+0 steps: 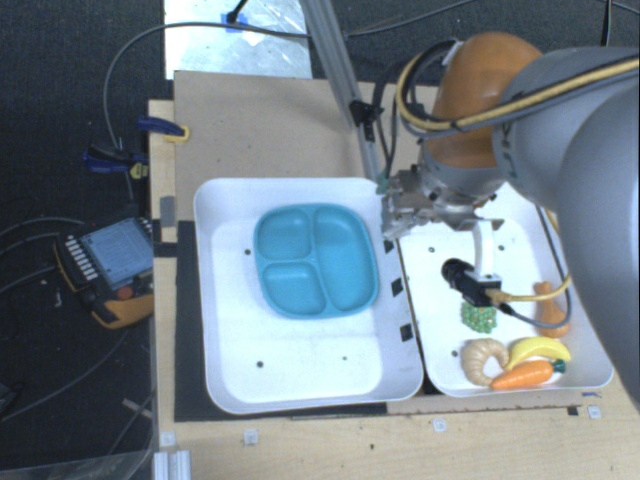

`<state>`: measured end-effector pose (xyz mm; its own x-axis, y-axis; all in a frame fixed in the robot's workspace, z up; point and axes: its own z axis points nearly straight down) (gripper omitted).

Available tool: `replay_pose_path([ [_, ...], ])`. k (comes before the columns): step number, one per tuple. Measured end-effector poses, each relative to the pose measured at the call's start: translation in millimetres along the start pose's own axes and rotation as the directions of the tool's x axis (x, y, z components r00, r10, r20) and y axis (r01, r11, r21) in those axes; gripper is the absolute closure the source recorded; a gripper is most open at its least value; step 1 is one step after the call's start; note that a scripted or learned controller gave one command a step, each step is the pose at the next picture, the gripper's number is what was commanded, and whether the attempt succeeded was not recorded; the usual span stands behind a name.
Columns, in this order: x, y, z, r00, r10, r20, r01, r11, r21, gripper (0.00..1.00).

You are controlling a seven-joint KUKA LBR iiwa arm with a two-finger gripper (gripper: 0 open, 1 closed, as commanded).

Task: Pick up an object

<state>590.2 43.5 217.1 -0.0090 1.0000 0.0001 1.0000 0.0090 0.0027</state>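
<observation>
My gripper (412, 211) hangs over the far left corner of the right bin (515, 233), close to the wall it shares with the left bin (300, 353). My wrist and its orange band cover it from above, so I cannot tell whether it stands wide or narrow.

The things I could pick all lie in the near part of the right bin, well apart from my gripper. Closest to me is a small green knobbly piece (478, 317), about midway along the bin and nearer than my gripper. Nearer than that lies a beige curled pastry (483, 360). Just to its right a yellow banana (540, 350) lies, with an orange carrot (522, 374) touching it on its near side, the carrot's tip reaching toward the pastry. Against the right wall, a little farther than the banana, lies an orange piece (548, 306), partly hidden by my arm; I cannot tell what it is.

In the left bin a blue divided plate (315, 260) lies flat toward the far side, to the left of my gripper across the shared wall.
</observation>
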Motion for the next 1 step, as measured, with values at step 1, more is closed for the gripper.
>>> replay_pose_path([
  [1, 51.5, 23.0, -6.5, 1.000, 0.000, -0.002, 0.000, 1.000, -0.002, 1.00],
])
